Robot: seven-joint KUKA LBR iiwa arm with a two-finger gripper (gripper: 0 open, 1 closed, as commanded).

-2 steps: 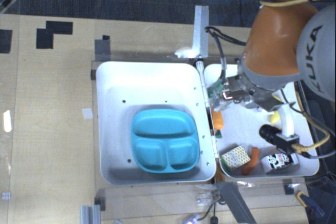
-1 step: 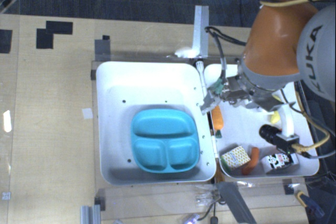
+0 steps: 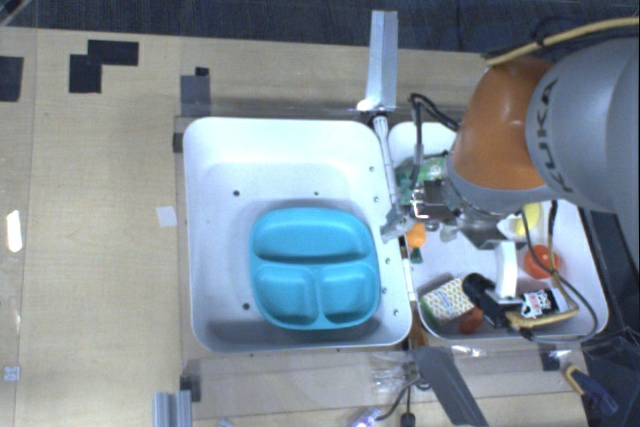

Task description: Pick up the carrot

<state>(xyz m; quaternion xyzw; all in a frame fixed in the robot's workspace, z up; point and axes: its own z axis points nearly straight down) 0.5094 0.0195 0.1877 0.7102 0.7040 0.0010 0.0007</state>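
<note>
The carrot shows as a small orange piece at the left edge of the right bin, close to the wall shared with the left bin. My gripper hangs right over it, reaching in from the right under the orange wrist band. The gripper's body hides most of the carrot, and I cannot tell whether the two touch. A green item sits just behind the gripper.
A blue divided plate lies in the left bin. In the right bin are a patterned packet, a red-brown item, an orange-red ball-like item and a yellow item. The arm covers much of that bin.
</note>
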